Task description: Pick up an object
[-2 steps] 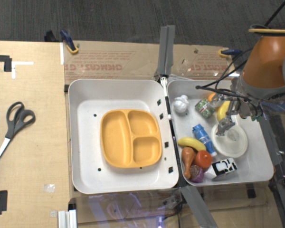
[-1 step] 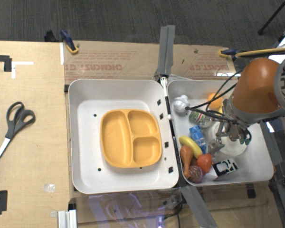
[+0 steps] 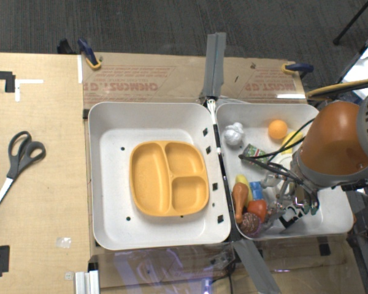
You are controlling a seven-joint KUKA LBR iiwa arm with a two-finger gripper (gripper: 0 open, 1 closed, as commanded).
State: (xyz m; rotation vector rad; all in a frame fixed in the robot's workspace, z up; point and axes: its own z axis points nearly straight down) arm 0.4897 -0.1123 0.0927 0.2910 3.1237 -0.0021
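1. Bins: two white ones stand side by side on the bench, the left bin (image 3: 101, 182) and the right bin (image 3: 331, 222).
2. One yellow plate (image 3: 170, 177) with three compartments lies in the middle of the left bin.
3. One pair of scissors (image 3: 17, 158) lies on the bench near its left edge, well apart from both bins.
4. The right bin holds several small things: one orange ball (image 3: 277, 129) near its far edge, one crumpled silver lump (image 3: 233, 134) in its far left corner, one orange carrot (image 3: 240, 198) along its left wall, one blue and yellow block (image 3: 256, 190) just beside the carrot, one red ball (image 3: 256, 209) and one dark reddish lump (image 3: 251, 223) at its near left corner.
5. The arm (image 3: 334, 143) reaches over the right side of the right bin, its gripper (image 3: 291, 204) low near the bin's near edge.
6. The red ball lies just left of the gripper; the carrot and the block lie a little further left.
7. Cables and the wrist cover the gripper, so I cannot tell how it is set.
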